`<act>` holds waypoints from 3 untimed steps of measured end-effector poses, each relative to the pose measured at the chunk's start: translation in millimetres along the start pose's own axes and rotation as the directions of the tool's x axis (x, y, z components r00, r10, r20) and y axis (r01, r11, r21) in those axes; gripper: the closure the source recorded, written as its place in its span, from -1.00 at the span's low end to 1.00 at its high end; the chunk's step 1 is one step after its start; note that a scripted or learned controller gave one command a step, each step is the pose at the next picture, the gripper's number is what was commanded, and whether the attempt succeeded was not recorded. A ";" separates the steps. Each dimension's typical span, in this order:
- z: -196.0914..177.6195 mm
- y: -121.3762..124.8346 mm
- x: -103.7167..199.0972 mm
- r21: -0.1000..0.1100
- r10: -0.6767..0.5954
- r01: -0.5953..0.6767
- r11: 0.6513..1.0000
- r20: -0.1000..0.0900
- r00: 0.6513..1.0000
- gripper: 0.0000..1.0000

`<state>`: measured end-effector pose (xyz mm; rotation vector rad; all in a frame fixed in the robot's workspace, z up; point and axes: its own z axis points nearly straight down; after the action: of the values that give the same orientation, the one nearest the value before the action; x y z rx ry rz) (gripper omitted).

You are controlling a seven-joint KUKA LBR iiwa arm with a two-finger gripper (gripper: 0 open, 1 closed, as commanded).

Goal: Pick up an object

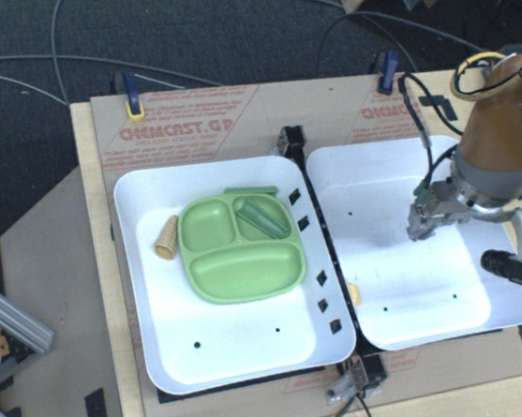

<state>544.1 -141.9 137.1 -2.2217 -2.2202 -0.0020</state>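
"CHEMCAST GP" is printed in red on the brown board. Far left of the gripper, whose finger spread cannot be told, lies a smooth green divided plate.

Two white bins, the left and the right, look like smooth, faintly glossy moulded plastic. A green divided plate in the left bin has a matt plastic finish; at its 9 o'clock lies a tan cone with a rough, wafer-like surface. The tabletop is pale, matt board with red print. The end effector shows dull grey metal beneath the arm's satin orange band.
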 end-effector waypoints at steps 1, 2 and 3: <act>-62.6 2.0 -6.6 -0.007 -0.001 0.001 1.000 0.003 1.000 1.00; -126.8 1.6 -10.8 -0.008 -0.002 0.002 1.000 0.004 1.000 1.00; -129.9 2.3 -10.8 -0.002 -0.002 0.002 1.000 0.002 1.000 1.00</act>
<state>546.3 -152.9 266.9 -2.2222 -2.2242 -0.0024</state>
